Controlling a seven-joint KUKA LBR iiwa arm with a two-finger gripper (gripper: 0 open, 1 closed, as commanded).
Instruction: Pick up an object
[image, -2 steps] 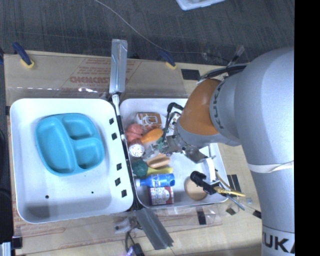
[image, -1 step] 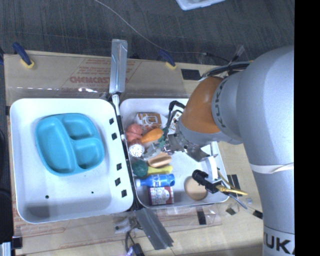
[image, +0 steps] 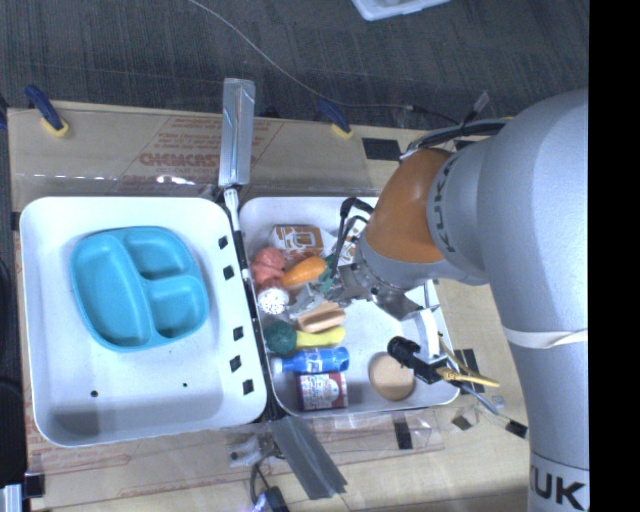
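Two white bins sit side by side on the surface (image: 120, 140). The left bin (image: 40, 400) holds one thing, a blue divided plate (image: 140, 285), lying flat toward its far side. The right bin (image: 378, 335) carries the clutter, crowded along its left wall. At the far end is a brown-and-white box (image: 297, 238), and just near of it are a pink lump (image: 267, 265) and an orange carrot (image: 304, 270), side by side. Nearer come a small white ball (image: 271, 300) and a bun (image: 321, 318), then a green piece (image: 280, 340) touching a yellow piece (image: 322, 338). A blue bottle (image: 315, 360) lies on its side beyond a red can (image: 322, 390) at the near wall. A tan disc (image: 390, 378) rests apart from these, toward the near right corner. The grey arm (image: 500, 200) reaches in from the right, its orange band (image: 405, 215) over the right bin's far half. The claw (image: 338, 280) is low in the pile, just right of the carrot and just far of the bun — close to both, though contact is not clear. How wide the claw stands cannot be told, since the wrist hides it — and nothing is seen held in it. All the loose things lie in the bins.
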